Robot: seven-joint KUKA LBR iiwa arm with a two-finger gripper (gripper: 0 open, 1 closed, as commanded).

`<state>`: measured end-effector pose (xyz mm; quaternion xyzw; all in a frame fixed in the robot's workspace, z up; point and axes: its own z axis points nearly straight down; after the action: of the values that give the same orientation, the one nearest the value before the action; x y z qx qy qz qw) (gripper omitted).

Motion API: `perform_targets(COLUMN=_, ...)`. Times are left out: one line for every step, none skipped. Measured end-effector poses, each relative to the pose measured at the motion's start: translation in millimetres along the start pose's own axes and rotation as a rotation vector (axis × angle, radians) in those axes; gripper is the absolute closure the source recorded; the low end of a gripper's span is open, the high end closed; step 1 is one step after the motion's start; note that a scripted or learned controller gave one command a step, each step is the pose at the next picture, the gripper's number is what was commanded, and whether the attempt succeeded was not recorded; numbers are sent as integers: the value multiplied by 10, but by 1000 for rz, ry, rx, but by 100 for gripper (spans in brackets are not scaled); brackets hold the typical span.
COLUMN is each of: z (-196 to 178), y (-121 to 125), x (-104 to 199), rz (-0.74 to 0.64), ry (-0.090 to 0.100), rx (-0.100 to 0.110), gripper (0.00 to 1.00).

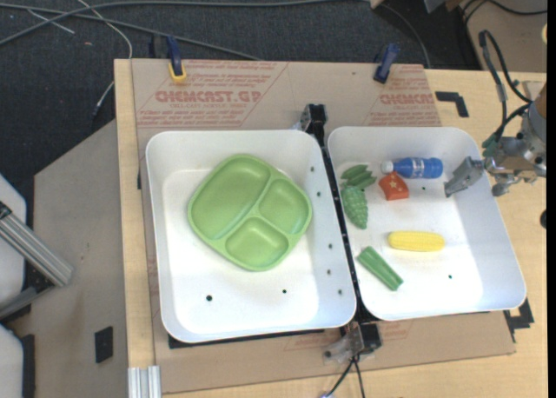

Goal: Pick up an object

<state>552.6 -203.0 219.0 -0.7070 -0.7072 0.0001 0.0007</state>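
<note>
Camera view: my grey two-finger pincer (480,175) hangs open, holding nothing, at approach stage. Blue plastic bottle (416,167) lies near, leftward, in the right white bin (486,279). Next: descend, close.

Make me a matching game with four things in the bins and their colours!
Things:
1. Divided plastic plate in the left bin
2. Toy corn cob
3. Small plastic bottle
4. Little block beside the bottle

Colours:
A. Blue
B. Red
C. Light green
D. Yellow

Pairs: 1-C, 2-D, 3-A, 4-B
</note>
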Motion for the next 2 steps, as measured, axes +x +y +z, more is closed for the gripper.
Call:
perform_targets(z=-2, y=2, x=0, rz=0, ry=0, rx=-1, gripper=0)
perform_targets(z=401, y=26, x=-8, rz=0, ry=1, rx=1, gripper=0)
